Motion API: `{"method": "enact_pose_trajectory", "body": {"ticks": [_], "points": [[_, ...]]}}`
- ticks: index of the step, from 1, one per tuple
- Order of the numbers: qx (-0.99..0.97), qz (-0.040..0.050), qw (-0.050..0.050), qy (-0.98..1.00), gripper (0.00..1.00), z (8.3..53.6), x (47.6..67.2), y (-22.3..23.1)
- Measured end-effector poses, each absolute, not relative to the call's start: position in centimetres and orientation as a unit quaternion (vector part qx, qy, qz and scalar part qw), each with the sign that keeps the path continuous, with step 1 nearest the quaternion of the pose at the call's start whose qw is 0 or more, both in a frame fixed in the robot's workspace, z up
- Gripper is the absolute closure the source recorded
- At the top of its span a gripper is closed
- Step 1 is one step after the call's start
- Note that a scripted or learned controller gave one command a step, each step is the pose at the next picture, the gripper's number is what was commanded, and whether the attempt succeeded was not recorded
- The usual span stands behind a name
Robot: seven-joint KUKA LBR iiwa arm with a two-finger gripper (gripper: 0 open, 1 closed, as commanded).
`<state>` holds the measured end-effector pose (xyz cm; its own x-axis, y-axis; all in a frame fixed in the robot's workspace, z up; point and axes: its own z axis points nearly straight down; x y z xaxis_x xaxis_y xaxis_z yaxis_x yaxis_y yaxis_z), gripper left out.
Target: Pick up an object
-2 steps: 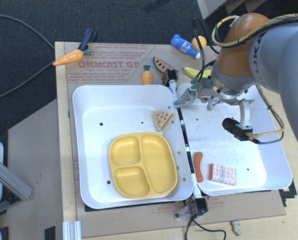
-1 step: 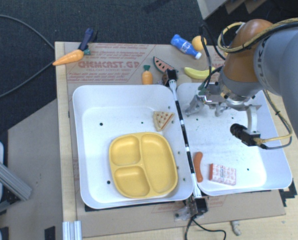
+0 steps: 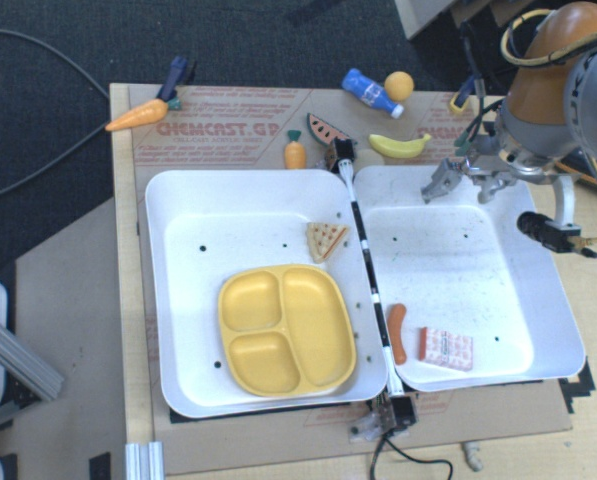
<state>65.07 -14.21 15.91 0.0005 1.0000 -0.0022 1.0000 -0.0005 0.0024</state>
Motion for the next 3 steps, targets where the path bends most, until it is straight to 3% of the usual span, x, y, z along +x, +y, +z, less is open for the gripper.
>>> {"method": "enact_pose_trajectory", "body": {"ticks": [1,2,3], "points": [[0.707,0.0001,-0.001,0.708,0.00,18.5,61.0,-5.7],[0.707,-0.0004,-0.001,0.707,0.00,18.4,52.4,-3.8],[0.707,-0.0006,-0.001,0.707,0.00,18.4,48.1,-5.4]]}}
